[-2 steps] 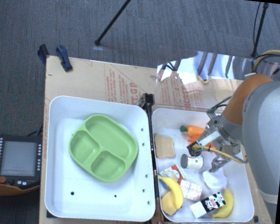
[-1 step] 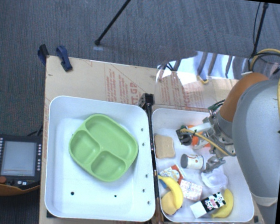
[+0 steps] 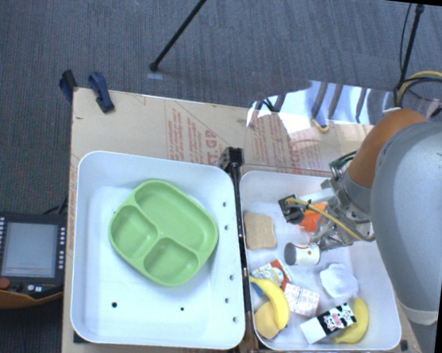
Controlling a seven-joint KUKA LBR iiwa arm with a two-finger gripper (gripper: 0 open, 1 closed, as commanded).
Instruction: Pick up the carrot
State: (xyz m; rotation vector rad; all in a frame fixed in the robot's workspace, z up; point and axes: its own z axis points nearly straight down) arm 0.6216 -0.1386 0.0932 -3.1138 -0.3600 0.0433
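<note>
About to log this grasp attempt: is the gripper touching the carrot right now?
Cannot tell. In the camera view the gripper overlaps the orange carrot in the right bin, but the slanted angle hides any contact or gap.

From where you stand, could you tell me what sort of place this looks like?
Probably a robotics lab workcell: a grey arm reaches over two white bins on a cardboard-topped bench, a teach pendant lies on the carpet, and a stand's legs show behind.

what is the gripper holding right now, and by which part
Cannot be told: the gripper sits at the carrot in the right bin, but the contact is hidden.
</note>
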